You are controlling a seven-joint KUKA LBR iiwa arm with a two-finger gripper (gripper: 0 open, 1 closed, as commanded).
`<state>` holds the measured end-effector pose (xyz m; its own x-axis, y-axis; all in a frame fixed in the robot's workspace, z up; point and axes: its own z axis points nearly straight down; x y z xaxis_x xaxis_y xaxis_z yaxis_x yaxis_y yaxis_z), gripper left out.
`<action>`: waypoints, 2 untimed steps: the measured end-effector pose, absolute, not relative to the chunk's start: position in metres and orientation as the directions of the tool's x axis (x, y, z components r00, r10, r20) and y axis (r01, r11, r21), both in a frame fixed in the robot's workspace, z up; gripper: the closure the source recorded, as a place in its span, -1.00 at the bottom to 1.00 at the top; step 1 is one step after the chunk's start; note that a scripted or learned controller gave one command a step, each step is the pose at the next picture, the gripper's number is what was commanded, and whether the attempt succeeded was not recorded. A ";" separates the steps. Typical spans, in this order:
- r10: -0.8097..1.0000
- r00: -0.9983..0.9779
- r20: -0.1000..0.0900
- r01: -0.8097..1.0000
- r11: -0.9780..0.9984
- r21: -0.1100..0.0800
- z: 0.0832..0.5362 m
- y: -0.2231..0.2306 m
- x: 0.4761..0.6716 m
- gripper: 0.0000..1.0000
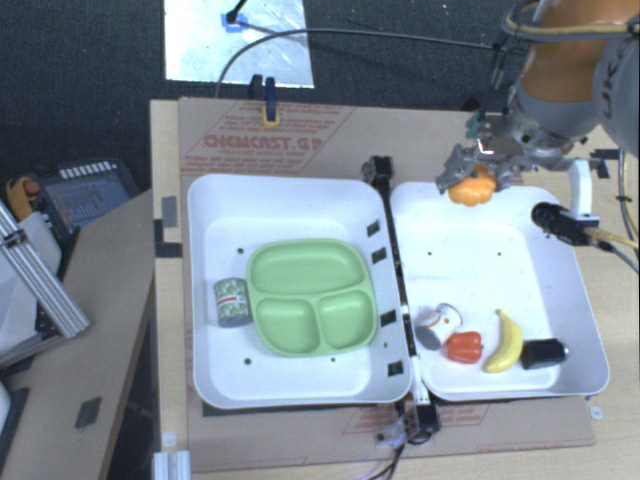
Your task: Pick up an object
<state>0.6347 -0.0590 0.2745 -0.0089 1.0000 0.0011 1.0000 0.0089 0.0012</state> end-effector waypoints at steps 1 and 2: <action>1.000 -0.010 0.001 1.000 0.010 0.001 0.275 -0.008 0.634 1.00; 1.000 -0.008 0.001 1.000 0.008 0.001 0.259 0.036 0.638 1.00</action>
<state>0.6378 0.0358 0.2590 -0.0075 1.0000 0.0006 1.0000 0.0075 0.0007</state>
